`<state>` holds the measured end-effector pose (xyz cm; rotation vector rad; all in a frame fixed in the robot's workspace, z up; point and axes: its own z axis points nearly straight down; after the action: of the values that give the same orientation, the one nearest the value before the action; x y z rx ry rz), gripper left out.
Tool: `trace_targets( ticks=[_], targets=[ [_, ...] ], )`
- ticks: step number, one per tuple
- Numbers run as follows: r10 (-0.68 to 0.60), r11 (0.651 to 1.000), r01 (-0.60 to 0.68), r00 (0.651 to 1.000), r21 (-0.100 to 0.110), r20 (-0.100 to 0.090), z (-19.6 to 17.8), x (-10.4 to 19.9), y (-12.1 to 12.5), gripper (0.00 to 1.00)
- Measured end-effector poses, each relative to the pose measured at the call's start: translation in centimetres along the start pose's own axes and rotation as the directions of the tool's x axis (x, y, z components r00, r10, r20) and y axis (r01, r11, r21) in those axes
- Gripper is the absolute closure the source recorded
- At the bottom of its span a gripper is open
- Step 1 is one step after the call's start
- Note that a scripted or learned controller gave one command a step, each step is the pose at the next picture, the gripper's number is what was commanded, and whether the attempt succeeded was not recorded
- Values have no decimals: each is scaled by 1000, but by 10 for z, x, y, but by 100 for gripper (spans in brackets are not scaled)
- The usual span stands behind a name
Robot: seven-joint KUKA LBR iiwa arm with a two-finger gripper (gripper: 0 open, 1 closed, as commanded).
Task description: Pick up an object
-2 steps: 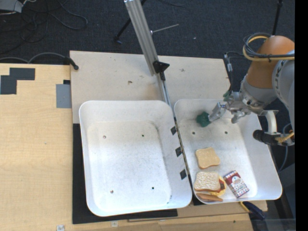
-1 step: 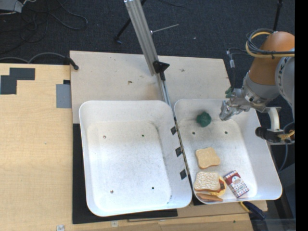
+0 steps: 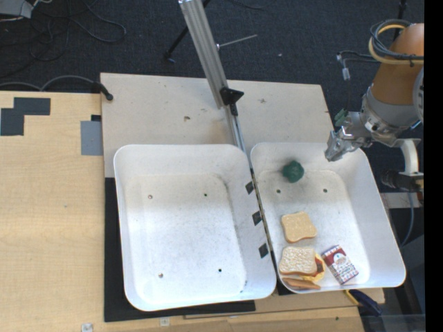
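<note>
The right bin [image 3: 377,206] holds a dark green ball [image 3: 293,171] near its far side. A slice of toast [image 3: 298,226] lies in the middle. A sandwich [image 3: 301,265] and a small red-and-white packet [image 3: 340,264] sit at the near end. My gripper [image 3: 337,149] hangs over the bin's far right corner, to the right of the green ball and apart from it. Nothing is seen between its fingers.
The left bin [image 3: 138,164] sits beside the right one, with black clips [image 3: 253,216] along the shared edge. A slanted aluminium post [image 3: 208,54] rises behind the bins. A wooden table [image 3: 48,206] is on the left. Cables lie on the dark floor behind.
</note>
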<state>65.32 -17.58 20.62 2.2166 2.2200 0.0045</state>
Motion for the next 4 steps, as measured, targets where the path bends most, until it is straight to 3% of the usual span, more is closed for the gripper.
trace_targets(
  ticks=[1, 4],
  targets=[
    [0, 1000, 0, 1000, 1, 0, -43, -2, 1, 100],
    [-2, 1000, 2, 1000, 10, -3, -36, 149, -51, 100]
  ],
)
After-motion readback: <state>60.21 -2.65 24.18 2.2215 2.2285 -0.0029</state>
